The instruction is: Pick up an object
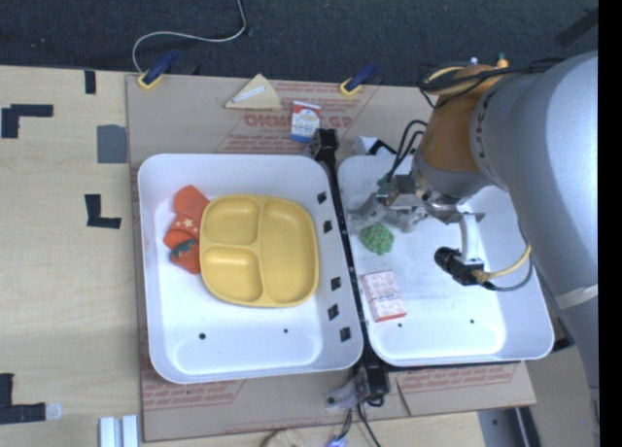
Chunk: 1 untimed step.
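Note:
In the right bin (486, 333) a small green, knobbly object (377, 238) lies near the left wall. A flat white packet with red print (382, 295) lies just in front of it. My gripper (394, 207) hangs low over the bin's back left part, just behind and slightly right of the green object, under the orange-banded wrist (449, 139). I see nothing held in it. The left bin (243, 353) holds a yellow divided plate (260, 249) and an orange toy with a green tip (185, 229) beside the plate's left edge.
Behind the bins on the brown board stand a small red, white and blue box (305, 121) and a pale triangular wedge (255, 93). Blue clamps (155, 71) grip the board's far edge. The grey arm covers the right bin's far right side.

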### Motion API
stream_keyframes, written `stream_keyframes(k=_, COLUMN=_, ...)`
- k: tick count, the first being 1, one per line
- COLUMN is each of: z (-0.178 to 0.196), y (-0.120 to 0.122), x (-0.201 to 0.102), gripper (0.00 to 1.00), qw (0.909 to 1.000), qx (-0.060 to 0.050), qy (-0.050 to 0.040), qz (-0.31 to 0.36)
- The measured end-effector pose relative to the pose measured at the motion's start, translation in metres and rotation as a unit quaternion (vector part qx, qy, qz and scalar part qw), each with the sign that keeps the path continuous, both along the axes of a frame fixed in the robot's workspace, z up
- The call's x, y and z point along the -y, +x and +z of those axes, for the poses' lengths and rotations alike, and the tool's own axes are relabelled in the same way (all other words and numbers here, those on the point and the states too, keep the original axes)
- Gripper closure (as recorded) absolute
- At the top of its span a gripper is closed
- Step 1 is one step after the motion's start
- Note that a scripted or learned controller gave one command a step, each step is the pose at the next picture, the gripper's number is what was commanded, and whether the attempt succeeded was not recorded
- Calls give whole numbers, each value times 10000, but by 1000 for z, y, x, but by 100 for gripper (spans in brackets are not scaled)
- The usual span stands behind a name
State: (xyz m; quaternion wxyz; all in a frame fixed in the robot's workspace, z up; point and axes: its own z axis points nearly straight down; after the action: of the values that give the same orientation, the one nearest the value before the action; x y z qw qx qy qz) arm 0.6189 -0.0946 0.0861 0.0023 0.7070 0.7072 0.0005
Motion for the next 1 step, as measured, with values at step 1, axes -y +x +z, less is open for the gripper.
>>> stream_keyframes(k=1, z=0, y=5, x=1, gripper=0, qw=10000, qx=-18, qy=12, qz=5)
